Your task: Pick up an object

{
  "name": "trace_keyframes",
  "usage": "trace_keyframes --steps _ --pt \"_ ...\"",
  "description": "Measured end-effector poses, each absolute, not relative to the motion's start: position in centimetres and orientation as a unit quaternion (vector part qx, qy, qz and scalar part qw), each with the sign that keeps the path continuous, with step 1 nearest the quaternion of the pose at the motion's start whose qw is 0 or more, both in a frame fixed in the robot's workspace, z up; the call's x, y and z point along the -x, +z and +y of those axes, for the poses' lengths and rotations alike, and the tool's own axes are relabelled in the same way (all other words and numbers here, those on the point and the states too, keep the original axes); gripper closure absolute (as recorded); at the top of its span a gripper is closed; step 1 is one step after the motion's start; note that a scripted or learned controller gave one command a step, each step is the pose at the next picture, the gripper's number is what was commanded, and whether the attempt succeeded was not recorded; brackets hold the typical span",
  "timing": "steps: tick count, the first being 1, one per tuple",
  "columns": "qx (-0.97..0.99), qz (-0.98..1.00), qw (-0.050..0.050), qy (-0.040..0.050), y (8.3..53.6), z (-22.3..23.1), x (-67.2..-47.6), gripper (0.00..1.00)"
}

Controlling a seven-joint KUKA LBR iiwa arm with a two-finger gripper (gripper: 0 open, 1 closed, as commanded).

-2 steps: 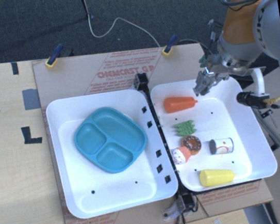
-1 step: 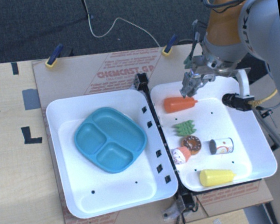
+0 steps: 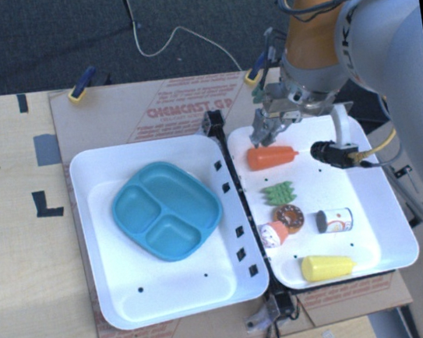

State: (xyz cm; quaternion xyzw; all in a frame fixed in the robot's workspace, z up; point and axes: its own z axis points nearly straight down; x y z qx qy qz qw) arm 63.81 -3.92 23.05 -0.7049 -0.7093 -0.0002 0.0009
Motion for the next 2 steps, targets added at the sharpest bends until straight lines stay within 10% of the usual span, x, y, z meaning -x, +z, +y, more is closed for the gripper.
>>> trace_keyframes --steps 2 --pt "0.705 -0.710 0.002 0.0008 22.5 7.9 -64.2 1.00"
